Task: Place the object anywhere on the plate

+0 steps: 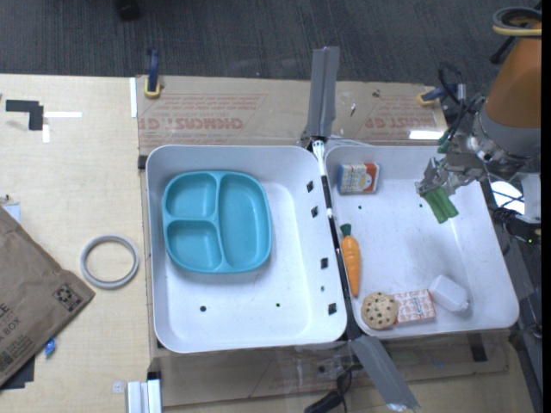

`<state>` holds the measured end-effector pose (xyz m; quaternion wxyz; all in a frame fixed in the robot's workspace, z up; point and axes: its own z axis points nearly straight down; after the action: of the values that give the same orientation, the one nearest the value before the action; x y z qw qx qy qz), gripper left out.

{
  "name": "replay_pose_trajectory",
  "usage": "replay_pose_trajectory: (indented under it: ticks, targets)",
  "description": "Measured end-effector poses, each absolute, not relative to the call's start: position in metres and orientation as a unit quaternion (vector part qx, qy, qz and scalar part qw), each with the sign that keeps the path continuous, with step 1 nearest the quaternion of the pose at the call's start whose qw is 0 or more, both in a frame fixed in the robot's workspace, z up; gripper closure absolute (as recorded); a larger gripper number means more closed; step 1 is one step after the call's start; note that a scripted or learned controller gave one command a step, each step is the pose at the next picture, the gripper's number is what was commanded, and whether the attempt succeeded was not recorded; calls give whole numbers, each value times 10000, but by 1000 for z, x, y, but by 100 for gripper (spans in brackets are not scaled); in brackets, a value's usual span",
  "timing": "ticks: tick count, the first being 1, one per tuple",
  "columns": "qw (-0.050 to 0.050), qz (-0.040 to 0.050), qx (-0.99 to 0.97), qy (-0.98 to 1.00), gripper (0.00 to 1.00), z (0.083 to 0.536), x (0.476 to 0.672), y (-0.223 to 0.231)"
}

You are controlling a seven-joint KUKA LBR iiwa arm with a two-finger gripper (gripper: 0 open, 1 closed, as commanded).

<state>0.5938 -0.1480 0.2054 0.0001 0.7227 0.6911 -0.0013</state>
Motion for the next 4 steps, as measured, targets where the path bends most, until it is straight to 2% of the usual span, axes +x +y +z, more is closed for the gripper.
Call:
replay_pose_trajectory:
  ticks: [1, 2, 3, 4]
  targets:
    - [-9, -14, 7116, 7026, 100, 191, 597, -51]
    - [0, -10, 6859, 7277, 100, 191, 623, 10]
    - [3, -8, 5982, 8013, 100, 191, 623, 93]
    - [-10, -27, 7227, 6912, 100, 131, 597, 154]
